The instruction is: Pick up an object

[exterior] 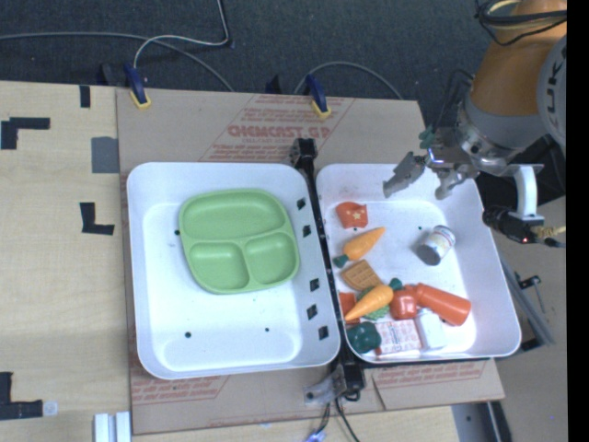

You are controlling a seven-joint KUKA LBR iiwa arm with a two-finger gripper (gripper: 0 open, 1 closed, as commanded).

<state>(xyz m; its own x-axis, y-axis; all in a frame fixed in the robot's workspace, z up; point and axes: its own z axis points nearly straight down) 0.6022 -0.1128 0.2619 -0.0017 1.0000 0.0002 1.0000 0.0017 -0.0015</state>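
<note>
My gripper hangs over the far part of the right bin, open, with nothing between its two grey fingers. Below it lie toy foods: a red tomato piece, an orange carrot, a brown cracker, a second carrot, a long red-orange pepper, a dark green piece and a flat printed packet. A small silver can lies on its side right of the middle, a little nearer than the fingers.
The left bin holds a green divided plate. A black divider with clips runs between the bins. Cardboard underlies both bins, with cables and two clamps at the far edge.
</note>
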